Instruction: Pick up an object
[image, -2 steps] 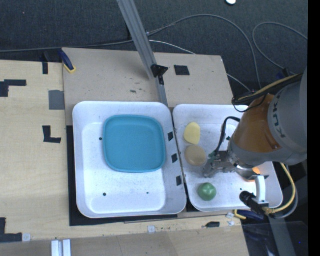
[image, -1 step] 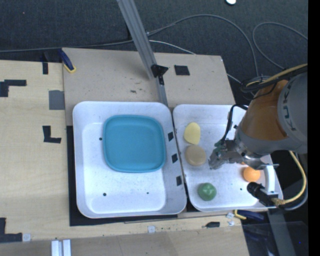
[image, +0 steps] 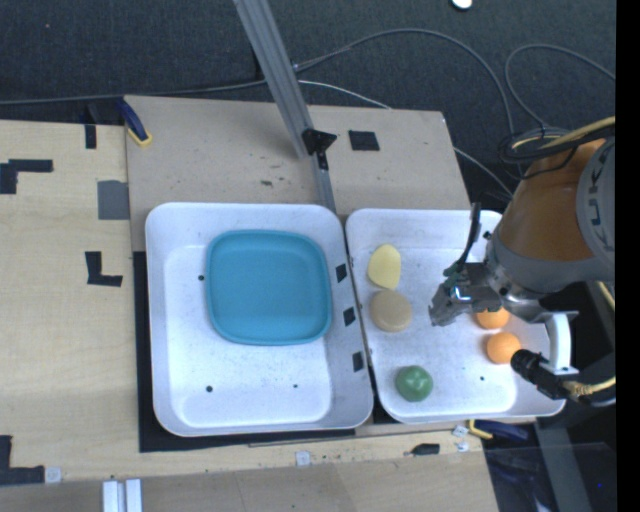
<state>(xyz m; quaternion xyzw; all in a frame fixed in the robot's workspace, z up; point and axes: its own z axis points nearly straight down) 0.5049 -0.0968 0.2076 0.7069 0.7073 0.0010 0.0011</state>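
The gripper (image: 448, 303) is positioned over the right bin (image: 430, 222), low above its floor, in the middle part of the bin. Its dark fingers point toward the bin's left side. Whether the fingers are spread or closed cannot be told from this angle, and no object is seen between them. The arm (image: 545, 230), with its orange band, enters from the right and covers the bin's right wall.

Objects in the right bin:
- An orange ball (image: 490, 318) lies just beside the gripper on its right, partly covered by the wrist.
- A second orange ball (image: 502, 347) lies just below the first, near the bin's right edge.
- A tan round object (image: 391, 310) lies to the left of the gripper, near it but apart.
- A pale yellow object (image: 384, 266) lies directly above the tan one, touching or nearly touching it.
- A green ball (image: 413, 382) lies near the bin's front edge, well apart from the gripper.

The left bin (image: 170, 330) holds a blue square plate (image: 268, 286), lying flat in its upper centre part. Both bins rest side by side on the wooden bench (image: 60, 300). A grey metal bar (image: 285, 80) runs at a slant from the top of the view down to the gap between the bins.
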